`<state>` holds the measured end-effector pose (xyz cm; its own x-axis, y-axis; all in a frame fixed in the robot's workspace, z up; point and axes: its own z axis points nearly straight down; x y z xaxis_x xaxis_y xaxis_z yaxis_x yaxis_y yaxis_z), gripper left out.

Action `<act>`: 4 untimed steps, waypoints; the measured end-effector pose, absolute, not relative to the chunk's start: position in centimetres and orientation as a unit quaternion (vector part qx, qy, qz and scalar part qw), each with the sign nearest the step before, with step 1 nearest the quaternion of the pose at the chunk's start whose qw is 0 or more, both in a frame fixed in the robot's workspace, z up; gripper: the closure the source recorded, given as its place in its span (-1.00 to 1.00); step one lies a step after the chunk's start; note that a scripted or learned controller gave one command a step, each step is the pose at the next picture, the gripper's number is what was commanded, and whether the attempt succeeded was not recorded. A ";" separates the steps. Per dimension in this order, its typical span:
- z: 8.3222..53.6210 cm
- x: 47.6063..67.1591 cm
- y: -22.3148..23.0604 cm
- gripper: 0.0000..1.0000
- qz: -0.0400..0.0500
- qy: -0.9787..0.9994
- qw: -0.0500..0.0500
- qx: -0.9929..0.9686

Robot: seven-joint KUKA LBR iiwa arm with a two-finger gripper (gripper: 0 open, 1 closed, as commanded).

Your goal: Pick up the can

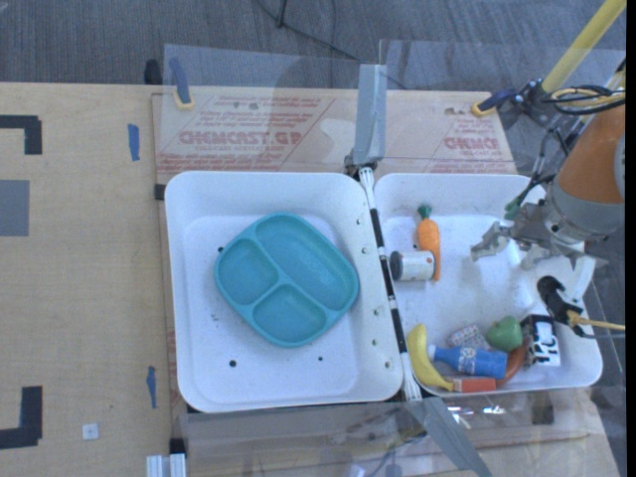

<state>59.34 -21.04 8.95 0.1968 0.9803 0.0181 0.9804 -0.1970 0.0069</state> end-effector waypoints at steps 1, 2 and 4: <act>35.1 58.8 -21.5 -1.00 0.002 -0.576 0.000 -0.818; 15.7 54.7 -21.5 -1.00 0.001 -0.667 0.002 -0.745; 10.1 66.3 -21.4 -1.00 0.001 -0.735 0.004 -0.678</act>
